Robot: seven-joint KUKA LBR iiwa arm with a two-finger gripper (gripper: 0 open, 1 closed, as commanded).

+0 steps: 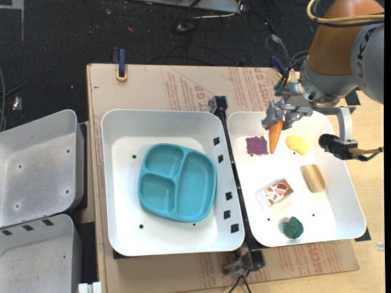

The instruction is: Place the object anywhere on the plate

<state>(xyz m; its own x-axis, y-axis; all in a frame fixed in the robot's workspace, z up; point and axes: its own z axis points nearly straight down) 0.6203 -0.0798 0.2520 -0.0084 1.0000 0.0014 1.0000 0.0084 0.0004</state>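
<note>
I read the gripper [280, 118] as closed on the top of the carrot [274, 137], which hangs tip-down over the right bin [342, 182], so the plate [178, 182] lies to the carrot's left and nearer the camera, across the bin divider

Divided plate [178, 182]: smooth teal plastic, slight sheen. Bins [122, 139]: white plastic, glossy. Table [177, 84]: matt printed cardboard sheet. Carrot [274, 136]: smooth orange plastic. Arm's orange band [342, 23]: glossy. Purple piece [256, 145]: rough-textured.
</note>
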